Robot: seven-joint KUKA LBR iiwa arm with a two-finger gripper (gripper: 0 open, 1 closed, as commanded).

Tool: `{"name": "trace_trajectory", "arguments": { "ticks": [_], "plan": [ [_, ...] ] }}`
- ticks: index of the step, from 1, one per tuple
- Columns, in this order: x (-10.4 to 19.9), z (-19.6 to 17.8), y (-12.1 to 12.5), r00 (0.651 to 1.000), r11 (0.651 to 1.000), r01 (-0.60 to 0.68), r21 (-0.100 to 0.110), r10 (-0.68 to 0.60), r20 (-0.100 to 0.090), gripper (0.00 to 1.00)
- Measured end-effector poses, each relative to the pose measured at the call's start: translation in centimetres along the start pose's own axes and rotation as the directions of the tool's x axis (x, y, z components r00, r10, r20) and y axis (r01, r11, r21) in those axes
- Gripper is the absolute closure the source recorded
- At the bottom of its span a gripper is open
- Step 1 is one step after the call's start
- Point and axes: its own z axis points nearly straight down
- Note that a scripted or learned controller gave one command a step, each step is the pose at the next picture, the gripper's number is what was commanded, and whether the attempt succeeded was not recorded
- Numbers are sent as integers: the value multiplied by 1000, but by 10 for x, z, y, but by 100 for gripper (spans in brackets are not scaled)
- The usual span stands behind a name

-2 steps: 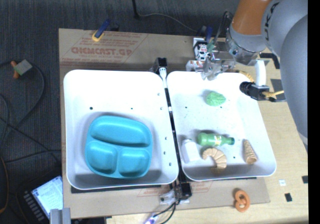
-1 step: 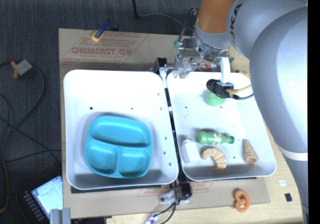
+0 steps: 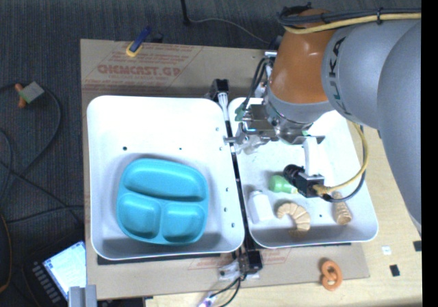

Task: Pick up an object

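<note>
Hovering over the right bin [image 3: 363,227], the end effector [image 3: 254,129] nears a croissant [image 3: 293,214].

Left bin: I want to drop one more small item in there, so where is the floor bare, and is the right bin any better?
In the left bin, the floor is bare along the far strip above the blue divided tray. The right bin is crowded: the arm covers its far half, and a green piece, white block, croissant and brown piece line the near edge.

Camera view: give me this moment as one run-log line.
arm: over right bin | gripper: near divider, nothing seen held | croissant: in right bin | blue tray: in left bin
</note>
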Motion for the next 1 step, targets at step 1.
{"name": "trace_trajectory", "arguments": {
  "ticks": [1],
  "plan": [
    [46, 7, -11, 1000, 1000, 1, 0, -1, 0, 100]
  ]
}}
